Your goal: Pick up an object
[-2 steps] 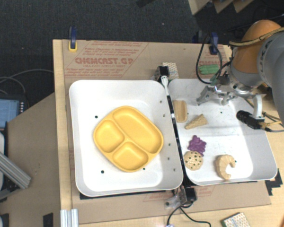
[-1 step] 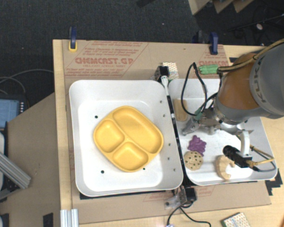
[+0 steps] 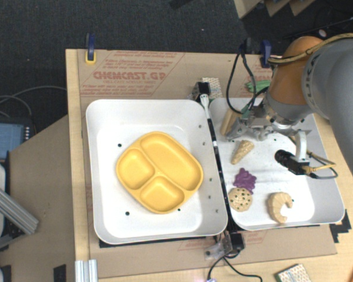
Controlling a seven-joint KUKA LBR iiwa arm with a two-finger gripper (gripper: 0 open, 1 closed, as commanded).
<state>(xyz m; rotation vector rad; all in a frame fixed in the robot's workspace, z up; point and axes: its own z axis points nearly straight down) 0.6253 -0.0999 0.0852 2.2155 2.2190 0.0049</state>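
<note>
Now my hand (image 3: pixel 256 128), grip state unclear, hovers over the cone (image 3: pixel 242 151); light, rigid, I'd pinch mid-body.

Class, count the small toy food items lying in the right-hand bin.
4: a cone-like piece nearest the end effector, purple grapes mid-bin, a cookie and a croissant in front. The arm may hide others.

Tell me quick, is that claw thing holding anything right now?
Gripper: cannot be told. It sits low in the right bin, near the cone, with nothing visibly held.
</note>
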